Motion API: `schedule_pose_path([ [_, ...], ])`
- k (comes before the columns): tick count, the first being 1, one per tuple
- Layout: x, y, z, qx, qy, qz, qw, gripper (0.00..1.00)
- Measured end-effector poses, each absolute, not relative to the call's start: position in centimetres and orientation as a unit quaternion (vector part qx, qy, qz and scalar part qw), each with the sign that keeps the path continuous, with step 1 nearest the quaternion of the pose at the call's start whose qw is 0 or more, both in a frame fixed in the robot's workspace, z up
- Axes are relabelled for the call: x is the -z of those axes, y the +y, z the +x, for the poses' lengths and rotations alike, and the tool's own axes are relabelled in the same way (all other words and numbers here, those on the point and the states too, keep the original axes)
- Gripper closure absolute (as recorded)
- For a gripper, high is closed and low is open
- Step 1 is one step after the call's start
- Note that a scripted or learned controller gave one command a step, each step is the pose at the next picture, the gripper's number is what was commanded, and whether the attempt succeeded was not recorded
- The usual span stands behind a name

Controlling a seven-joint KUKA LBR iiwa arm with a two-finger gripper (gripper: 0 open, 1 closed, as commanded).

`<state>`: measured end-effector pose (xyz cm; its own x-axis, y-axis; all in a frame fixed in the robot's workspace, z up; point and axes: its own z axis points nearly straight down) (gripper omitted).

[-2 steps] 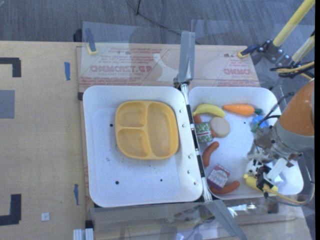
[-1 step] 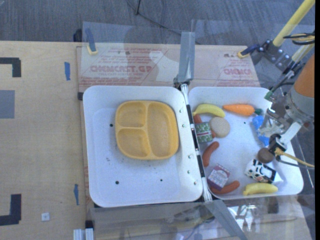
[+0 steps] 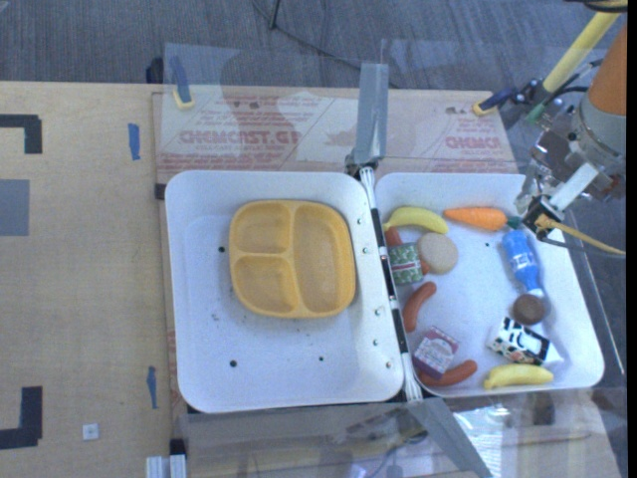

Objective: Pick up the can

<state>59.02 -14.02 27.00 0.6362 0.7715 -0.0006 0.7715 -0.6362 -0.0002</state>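
Can: we see the can lying in the right bin, hard against that bin's left wall, just below a banana and touching a pale round thing on its right

Tool: the tool sits at the far right corner of the right bin, near the tip of a carrot and just above a blue bottle; we cannot tell how its tips stand, since they are small and lost against the wrist hardware

Gap: can and tool are well apart, with the carrot and the pale round thing between them

Progress: we judge the task not yet begun in any way that counts; nothing is between the tips that we can make out, and the can rests untouched on the bin floor

Left to do: we would say all of it, namely crossing to the left side of the bin, coming down over the can, closing on it and lifting

Risk: we think the crowding is the trouble, as a sausage lies just below the can and the bin wall hems it in on the left

Other bin: the left bin holds a yellow divided plate, which plays no part here

Surface: both bins rest side by side on the surface
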Motion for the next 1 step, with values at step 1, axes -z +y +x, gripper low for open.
schedule_pose_path([
  [1,-30.96,-10.72,64.54,0.0006,0.308,0.951,0.0,1.0],
])
